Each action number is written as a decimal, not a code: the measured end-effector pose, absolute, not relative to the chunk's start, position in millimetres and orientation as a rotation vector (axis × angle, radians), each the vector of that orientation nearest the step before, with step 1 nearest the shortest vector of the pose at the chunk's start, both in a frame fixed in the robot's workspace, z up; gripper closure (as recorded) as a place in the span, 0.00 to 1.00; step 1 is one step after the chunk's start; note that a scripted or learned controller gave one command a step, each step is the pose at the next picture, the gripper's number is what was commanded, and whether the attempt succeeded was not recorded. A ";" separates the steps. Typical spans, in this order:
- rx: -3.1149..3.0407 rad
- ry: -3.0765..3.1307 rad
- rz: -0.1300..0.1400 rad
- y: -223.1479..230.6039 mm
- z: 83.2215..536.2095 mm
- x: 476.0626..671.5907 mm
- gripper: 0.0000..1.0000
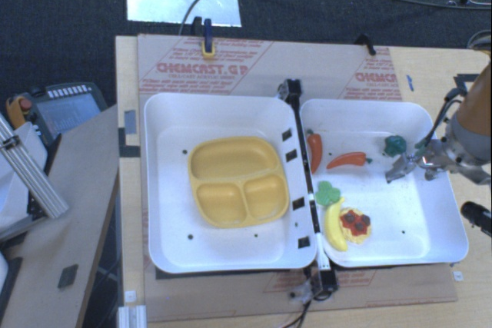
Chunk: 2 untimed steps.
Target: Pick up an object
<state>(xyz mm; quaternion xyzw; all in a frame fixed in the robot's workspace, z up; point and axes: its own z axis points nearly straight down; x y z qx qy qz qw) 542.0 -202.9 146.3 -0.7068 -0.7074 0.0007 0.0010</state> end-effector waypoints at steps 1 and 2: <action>-2.219 -2.221 0.001 -203.9 102.4 548.2 0.00; -2.221 -2.222 0.000 -203.4 84.0 548.7 0.00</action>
